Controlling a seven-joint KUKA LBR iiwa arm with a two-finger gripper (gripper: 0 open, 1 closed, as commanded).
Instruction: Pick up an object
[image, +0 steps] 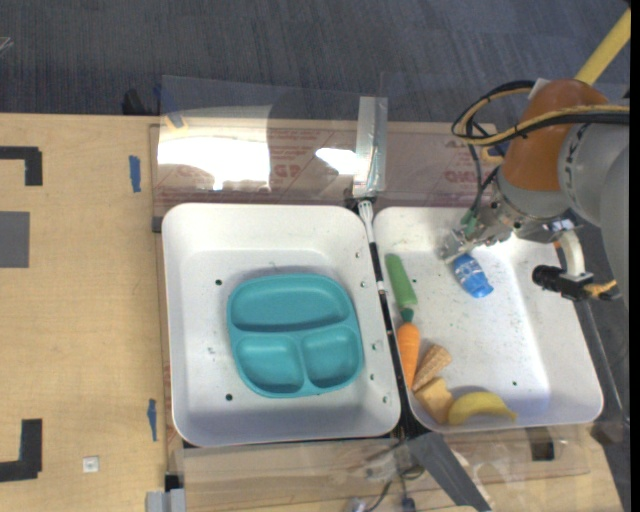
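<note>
Fingers (462, 243) over right bin (520, 330); can't tell whether apart or together.
Blue bottle (472, 275) lies just below them, long axis running upper-left to lower-right.

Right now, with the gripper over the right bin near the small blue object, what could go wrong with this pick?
The gripper sits right above the small blue object; whether it holds it is unclear, so the pick may come up empty.

The green cucumber-shaped toy, orange carrot, tan wedge and yellow banana crowd the right white bin along its left wall and near edge, leaving little finger room there.
</note>
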